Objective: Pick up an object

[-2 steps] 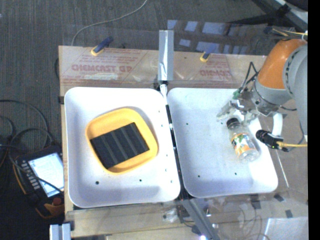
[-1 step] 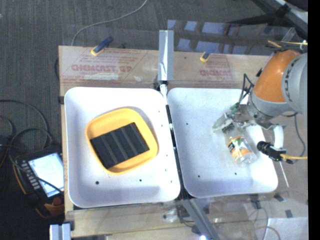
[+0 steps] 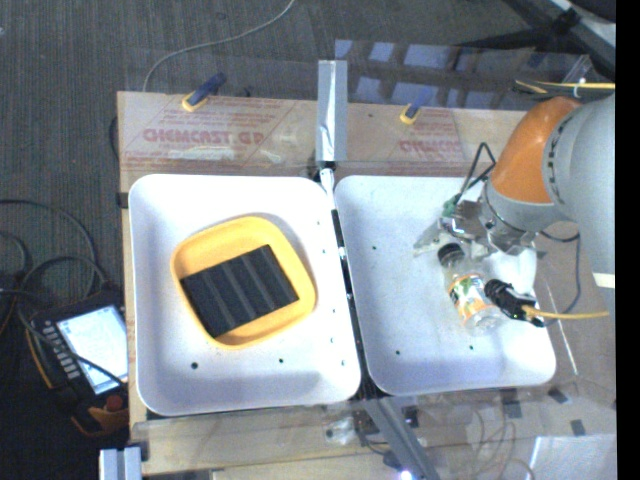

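Note:
A small clear bottle (image 3: 471,299) with a yellow-green label lies on its side in the right bin (image 3: 400,318), near that bin's right wall. My gripper (image 3: 450,240) is low in the same bin, just up and left of the bottle's dark cap end, and looks close to it or touching it. The grey arm with its orange band (image 3: 528,160) reaches in from the right above it. In the left bin (image 3: 160,368) rests a yellow dish (image 3: 195,253) holding a black ridged block (image 3: 240,288).
A black cable and plug (image 3: 505,298) hang from the wrist beside the bottle. A raised divider (image 3: 340,258) separates the two bins. The bins' walls slope up on all sides. A tablet (image 3: 85,343) lies on the floor at the left.

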### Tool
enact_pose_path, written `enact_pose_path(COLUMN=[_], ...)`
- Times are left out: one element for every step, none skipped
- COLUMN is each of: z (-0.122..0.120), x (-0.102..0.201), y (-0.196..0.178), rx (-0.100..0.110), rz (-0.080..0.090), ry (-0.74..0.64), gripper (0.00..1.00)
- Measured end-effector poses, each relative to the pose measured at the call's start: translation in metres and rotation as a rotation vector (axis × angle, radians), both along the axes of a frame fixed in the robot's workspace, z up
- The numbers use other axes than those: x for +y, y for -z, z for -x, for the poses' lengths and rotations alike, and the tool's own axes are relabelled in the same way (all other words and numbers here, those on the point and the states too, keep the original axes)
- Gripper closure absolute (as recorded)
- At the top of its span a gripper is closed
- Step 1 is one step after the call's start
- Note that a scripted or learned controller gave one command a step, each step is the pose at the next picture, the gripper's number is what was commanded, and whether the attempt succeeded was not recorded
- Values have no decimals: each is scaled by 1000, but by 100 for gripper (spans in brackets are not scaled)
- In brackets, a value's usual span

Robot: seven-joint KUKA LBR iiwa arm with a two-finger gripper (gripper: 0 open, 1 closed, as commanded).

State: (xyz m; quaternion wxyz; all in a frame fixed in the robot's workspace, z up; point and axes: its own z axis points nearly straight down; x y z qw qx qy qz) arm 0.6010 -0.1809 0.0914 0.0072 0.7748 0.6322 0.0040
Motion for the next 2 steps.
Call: enact_pose_path(z=[-1,-12], x=[1,30], y=[-9,-82], rx=[0,19], rz=[-3,-6], ry=[0,-51], gripper=[100,100])
